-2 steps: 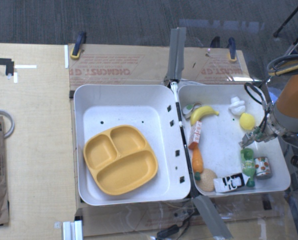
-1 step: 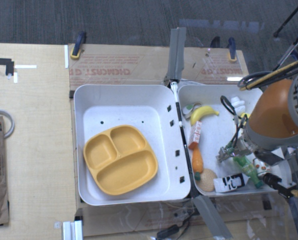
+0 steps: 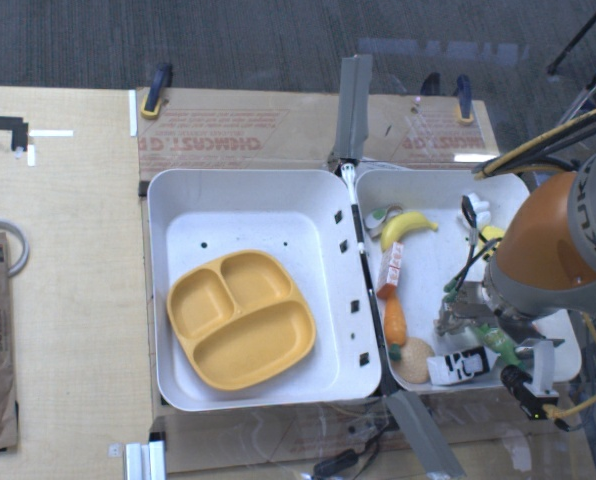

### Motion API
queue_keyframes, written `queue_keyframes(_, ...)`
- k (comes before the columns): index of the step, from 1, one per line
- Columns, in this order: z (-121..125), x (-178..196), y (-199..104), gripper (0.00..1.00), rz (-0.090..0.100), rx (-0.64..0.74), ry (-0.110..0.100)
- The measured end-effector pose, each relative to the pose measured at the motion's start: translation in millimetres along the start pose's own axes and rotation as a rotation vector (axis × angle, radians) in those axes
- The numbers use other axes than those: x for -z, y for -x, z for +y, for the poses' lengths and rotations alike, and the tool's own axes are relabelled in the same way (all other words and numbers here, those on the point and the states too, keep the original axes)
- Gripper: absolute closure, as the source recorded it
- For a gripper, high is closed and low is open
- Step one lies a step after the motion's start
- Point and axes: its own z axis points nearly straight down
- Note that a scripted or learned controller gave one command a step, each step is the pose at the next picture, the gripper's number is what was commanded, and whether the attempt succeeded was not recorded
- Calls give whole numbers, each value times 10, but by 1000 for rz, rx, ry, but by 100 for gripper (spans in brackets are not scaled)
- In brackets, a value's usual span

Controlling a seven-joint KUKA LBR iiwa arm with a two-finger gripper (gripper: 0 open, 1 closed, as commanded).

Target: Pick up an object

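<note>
Two white bins [image 3: 168,268], one yellow divided plate [image 3: 241,317], one banana [image 3: 406,227], one carrot [image 3: 394,320], gripper [image 3: 465,320] grasp state unclear

Grey arm [image 3: 588,218], orange band [image 3: 543,233], black cables.

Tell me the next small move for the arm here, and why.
Probably a short descent onto one item, then closing. The gripper hangs low over the right bin, near its front edge, with nothing visibly held. The carrot, cookie and white packet lie nearby, while the banana sits further back.
</note>
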Motion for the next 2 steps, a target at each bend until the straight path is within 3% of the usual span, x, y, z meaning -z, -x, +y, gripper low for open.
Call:
queue_keyframes(1, -2, 7, -105, 100, -1, -345, 3)
queue_keyframes(2, 1, 3, 33, 100, -1, -773, 0)
